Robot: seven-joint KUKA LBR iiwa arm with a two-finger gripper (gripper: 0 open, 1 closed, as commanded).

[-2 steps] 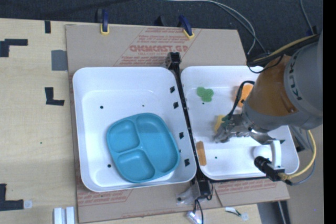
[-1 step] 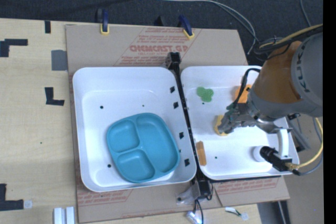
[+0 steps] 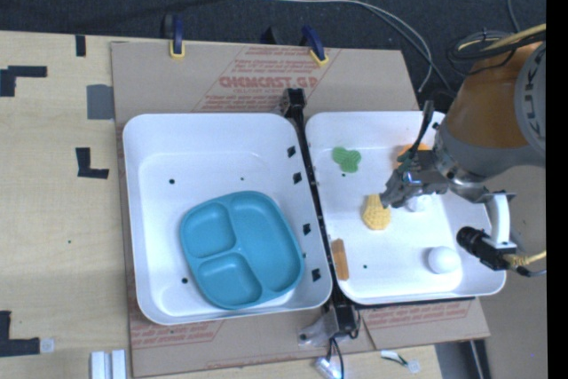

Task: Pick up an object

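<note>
Jaws: the fingers of the gripper [image 3: 397, 193] point down and to the left into the right bin, but they merge into a dark, blurred cluster, so I cannot tell how far apart they stand or whether anything sits between them.
Nearest object: a yellow lumpy piece [image 3: 376, 215] lies on the bin floor just beside the fingertips, to their lower left; whether it touches them is unclear.
Behind the gripper: an orange item [image 3: 414, 150] shows partly at the gripper's upper right, half hidden by the wrist.
Green piece: a small green object [image 3: 346, 159] rests on the floor of the right bin, above and left of the yellow one, apart from the gripper.
White ball: a pale round thing [image 3: 441, 260] sits near the lower right corner of the right bin [image 3: 390, 281], well apart from the fingers.
Stick: a thin orange-brown stick [image 3: 339, 259] lies along the left wall of the right bin, close to the divider.
Arm: the grey arm [image 3: 493, 115] with its orange band enters from the right and hangs over the right bin's far side.
Left bin: the left bin [image 3: 146, 191] holds a blue divided plate [image 3: 240, 248], tilted slightly, in its lower middle.
Base: both bins rest on a cardboard sheet [image 3: 257, 71] clamped at its top edge.
</note>
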